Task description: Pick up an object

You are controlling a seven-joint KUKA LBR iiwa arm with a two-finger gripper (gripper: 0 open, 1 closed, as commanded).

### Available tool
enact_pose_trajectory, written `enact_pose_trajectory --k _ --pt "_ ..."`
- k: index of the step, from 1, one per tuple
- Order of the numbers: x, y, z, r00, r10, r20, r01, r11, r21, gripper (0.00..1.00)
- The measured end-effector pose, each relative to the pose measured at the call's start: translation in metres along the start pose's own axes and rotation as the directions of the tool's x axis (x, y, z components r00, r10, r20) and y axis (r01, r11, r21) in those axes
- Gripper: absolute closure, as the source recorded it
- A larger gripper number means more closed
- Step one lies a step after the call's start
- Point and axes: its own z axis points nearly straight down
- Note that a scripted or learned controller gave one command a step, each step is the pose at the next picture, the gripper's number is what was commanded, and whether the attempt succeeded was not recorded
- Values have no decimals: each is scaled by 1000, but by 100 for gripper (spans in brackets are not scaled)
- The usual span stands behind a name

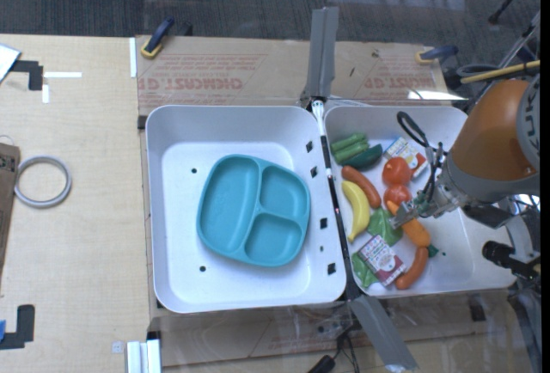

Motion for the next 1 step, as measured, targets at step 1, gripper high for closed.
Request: enact_pose_trajectory --k 1 --pt "42 61 -90 979 202 1 -202 979 2 100"
